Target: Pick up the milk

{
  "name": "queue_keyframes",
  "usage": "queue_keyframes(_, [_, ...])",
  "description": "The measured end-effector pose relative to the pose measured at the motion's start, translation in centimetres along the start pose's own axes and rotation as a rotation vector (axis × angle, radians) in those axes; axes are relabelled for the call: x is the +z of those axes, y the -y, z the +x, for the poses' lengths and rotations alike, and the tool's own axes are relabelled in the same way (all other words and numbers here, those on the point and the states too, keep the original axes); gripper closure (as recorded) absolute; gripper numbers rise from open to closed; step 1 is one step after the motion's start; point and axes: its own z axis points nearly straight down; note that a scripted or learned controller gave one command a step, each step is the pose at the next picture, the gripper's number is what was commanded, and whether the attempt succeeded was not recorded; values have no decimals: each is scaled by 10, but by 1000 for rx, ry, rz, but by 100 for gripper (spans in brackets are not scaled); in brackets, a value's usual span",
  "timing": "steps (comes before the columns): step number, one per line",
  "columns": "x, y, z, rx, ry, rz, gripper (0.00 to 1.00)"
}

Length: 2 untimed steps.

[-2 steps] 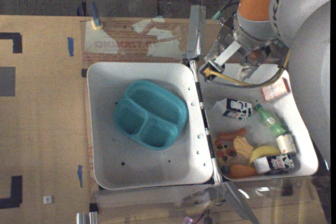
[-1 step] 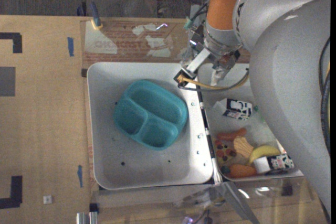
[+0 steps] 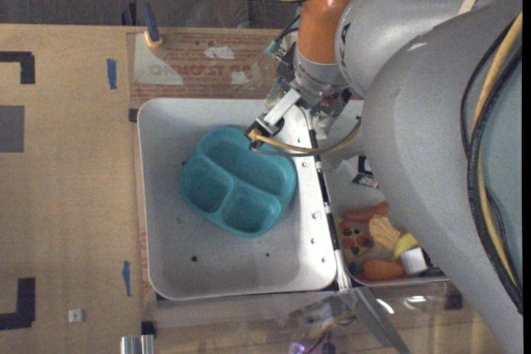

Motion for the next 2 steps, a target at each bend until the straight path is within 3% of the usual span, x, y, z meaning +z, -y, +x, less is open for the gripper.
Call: queue_keyframes(2, [7,3,8,-74,12,-7,0])
